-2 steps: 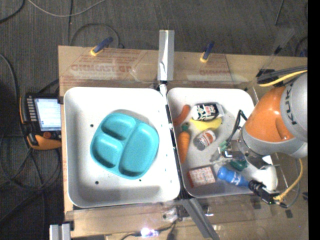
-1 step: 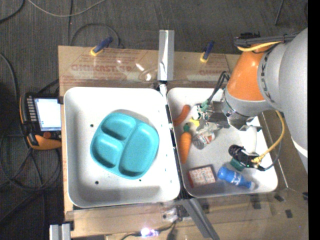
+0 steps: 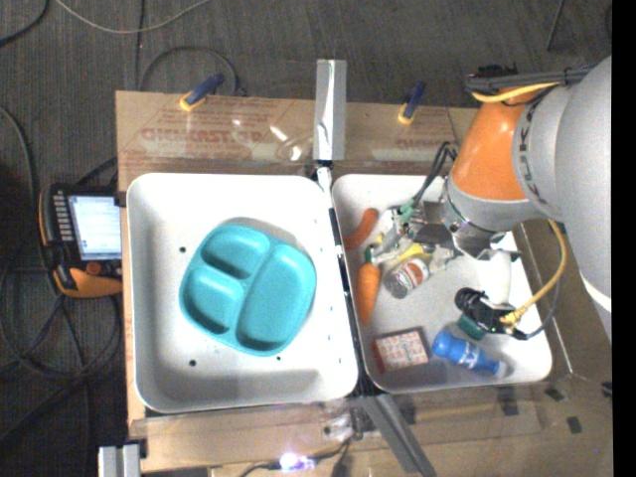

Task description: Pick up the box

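Box point(image 3: 400, 349), small and flat with a reddish patterned top, lying in the near part of the right bin point(image 3: 532, 351), close to that bin's left wall. Just to its right, a blue bottle point(image 3: 467, 354) on its side, very near the box. Beyond the box, a long carrot point(image 3: 367, 291) along the left wall; a second carrot point(image 3: 360, 229) farther back, tilted. Beside the long carrot, a small tin point(image 3: 405, 276) on its side with a pale label.

Hand point(image 3: 412, 235) low over the clutter toward the back of the right bin, just above the tin and well apart from the box; whether open or closed, cannot tell, with the wrist and the jumble of things in the way.

Left bin point(image 3: 159, 227) with a teal plate point(image 3: 248, 284) of three compartments, turned at a slant near the middle. Desk point(image 3: 199, 137) brown at its far side, with two blue clamps point(image 3: 199, 90) on that edge
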`<state>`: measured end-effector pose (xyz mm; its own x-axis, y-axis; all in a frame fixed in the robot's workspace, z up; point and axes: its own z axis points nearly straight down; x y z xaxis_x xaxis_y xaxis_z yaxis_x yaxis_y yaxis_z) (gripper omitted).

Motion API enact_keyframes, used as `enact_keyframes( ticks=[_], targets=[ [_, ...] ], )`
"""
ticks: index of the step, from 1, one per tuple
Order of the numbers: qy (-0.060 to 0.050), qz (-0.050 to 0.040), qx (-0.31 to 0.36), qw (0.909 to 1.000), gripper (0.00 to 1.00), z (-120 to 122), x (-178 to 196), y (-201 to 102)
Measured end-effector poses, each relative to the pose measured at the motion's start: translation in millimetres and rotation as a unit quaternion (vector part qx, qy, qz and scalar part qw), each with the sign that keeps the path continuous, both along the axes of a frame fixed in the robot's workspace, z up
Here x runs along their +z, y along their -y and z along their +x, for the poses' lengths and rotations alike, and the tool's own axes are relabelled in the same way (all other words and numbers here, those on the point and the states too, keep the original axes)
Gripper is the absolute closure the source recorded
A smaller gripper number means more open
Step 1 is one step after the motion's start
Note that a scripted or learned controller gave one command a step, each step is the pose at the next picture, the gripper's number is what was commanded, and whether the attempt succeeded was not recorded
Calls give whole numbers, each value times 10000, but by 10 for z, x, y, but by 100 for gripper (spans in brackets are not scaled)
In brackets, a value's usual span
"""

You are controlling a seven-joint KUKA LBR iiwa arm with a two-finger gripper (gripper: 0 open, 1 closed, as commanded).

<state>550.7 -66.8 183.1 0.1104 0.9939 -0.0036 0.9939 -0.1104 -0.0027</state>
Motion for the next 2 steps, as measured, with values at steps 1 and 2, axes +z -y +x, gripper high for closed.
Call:
enact_keyframes(
  ticks=[1,2],
  targets=[
    [56,10,666,9978,0,-235,-917,574],
    [66,-10,-55,10000,0,338,-927,389]
  ],
)
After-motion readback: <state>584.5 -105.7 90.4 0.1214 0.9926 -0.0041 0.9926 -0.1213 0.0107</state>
